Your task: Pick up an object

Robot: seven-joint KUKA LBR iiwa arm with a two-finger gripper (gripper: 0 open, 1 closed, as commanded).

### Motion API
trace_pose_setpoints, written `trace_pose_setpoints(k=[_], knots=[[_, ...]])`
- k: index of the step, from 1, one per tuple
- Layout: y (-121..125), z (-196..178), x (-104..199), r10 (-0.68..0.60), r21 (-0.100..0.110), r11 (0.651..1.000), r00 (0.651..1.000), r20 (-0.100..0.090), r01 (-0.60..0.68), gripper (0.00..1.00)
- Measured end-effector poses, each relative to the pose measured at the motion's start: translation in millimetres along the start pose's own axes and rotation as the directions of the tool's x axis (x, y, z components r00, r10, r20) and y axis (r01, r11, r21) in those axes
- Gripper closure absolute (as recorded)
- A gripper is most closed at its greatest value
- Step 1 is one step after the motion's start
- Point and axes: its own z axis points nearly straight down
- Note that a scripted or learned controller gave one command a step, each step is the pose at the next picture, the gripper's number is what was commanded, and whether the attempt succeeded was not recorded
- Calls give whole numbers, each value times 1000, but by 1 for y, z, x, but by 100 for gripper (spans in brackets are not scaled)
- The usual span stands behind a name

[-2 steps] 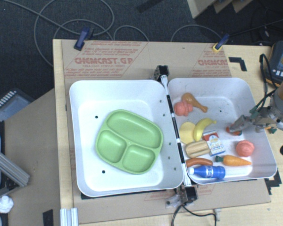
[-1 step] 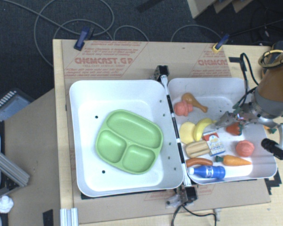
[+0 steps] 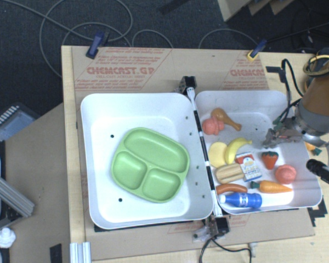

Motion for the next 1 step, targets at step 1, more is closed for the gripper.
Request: trace_pose_setpoints(k=[1], knots=[[0, 0, 0, 0, 0, 1000, 1000, 0, 0, 0]])
